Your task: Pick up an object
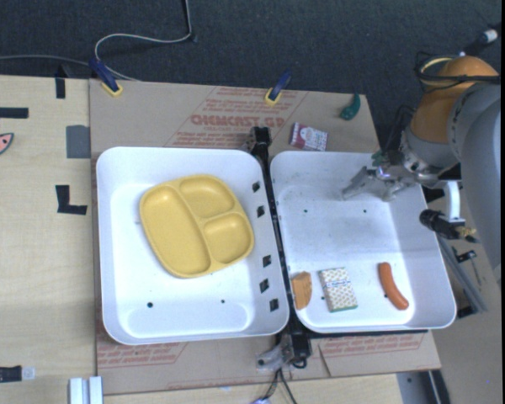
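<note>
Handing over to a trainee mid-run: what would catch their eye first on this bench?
Most likely the yellow plastic three-compartment plate, lying alone in the left white bin. Next, three small items along the near edge of the right white bin: a brown bread-like piece, a patterned small box and an orange-red sausage. The gripper hovers over that bin's far right corner.

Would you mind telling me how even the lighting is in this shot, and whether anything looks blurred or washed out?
In the camera view, light is soft and even; the yellow divided tray casts only a faint shadow on the left bin. The right bin reads bright without hiding the sausage or the small packet. The tool looks slightly soft, its fingers hard to resolve.
</note>
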Available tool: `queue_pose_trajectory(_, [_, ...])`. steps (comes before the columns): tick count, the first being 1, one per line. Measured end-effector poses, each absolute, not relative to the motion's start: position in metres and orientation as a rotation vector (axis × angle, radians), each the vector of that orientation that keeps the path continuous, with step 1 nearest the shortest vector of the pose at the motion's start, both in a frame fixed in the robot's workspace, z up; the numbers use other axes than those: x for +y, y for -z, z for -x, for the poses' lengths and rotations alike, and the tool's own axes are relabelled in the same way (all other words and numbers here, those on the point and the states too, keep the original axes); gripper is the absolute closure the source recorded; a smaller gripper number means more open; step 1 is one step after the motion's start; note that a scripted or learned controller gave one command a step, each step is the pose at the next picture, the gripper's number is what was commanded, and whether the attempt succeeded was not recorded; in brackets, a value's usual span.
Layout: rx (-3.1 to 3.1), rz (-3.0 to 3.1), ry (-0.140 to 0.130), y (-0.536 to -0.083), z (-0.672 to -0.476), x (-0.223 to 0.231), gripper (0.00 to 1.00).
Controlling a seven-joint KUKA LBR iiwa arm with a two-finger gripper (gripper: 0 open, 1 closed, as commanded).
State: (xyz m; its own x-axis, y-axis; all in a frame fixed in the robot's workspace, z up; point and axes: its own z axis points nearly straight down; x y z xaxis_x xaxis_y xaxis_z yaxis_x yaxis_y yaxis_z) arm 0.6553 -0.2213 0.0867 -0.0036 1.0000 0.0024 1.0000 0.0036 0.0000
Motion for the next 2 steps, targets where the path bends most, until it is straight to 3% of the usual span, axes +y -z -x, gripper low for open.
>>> queue_pose_trajectory(1, [-2.225,2.221,0.006,-0.087,-0.565,-0.22,0.0])
queue_pose_trajectory(2, [-2.231,2.22,0.013,-0.088,-0.53,-0.221,0.0])
